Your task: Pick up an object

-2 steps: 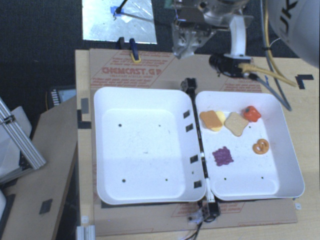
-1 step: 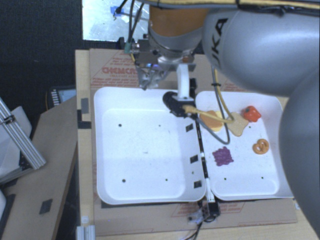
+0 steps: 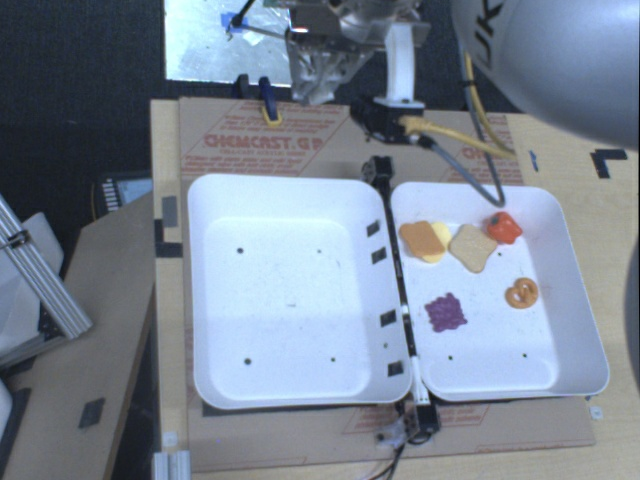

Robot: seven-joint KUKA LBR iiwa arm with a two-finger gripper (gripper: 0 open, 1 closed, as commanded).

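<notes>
Toward 12 o'clock, above both bins, the hand (image 3: 318,73) hangs high, probably to keep the bins clear; whether it is wide or narrow I cannot tell. Toy foods, among them a pretzel (image 3: 521,293) and purple grapes (image 3: 445,312), lie loose in the right bin (image 3: 575,343) at 3 o'clock, well apart from it.

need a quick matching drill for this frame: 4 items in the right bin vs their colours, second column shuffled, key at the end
Things:
1. pretzel
2. grape bunch
3. toast slice
4. pepper-like piece

Colours:
A. purple
B. red-orange
C. golden brown
D. pale tan

Pairs: 1-C, 2-A, 3-D, 4-B

All four lie in the right bin.
</notes>
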